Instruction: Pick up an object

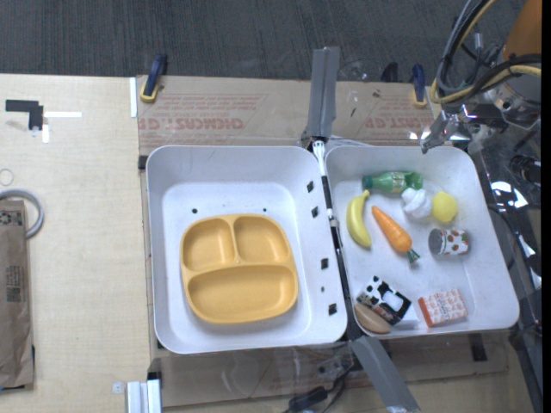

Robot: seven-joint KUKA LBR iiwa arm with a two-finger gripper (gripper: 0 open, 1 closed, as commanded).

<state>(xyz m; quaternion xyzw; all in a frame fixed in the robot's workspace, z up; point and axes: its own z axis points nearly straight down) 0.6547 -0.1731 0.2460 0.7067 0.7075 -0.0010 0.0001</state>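
Jaws' state unclear, up at right bin's (486, 231) far corner. Inside: banana (357, 222) beside carrot (395, 231), bottle (392, 181), lemon (444, 206). Yellow tray (239, 268) in left bin (164, 231).

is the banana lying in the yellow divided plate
No, the banana lies in the right bin beside the carrot, while the yellow divided plate sits in the left bin.

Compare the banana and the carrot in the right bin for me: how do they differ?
The banana is yellow and curved; the carrot is orange, straight and tapered, with a small green end. The banana lies nearer the bins' dividing wall, running almost straight up and down the view, while the carrot lies to its right, slanted diagonally. They lie close together, both flat on the floor of the right bin.
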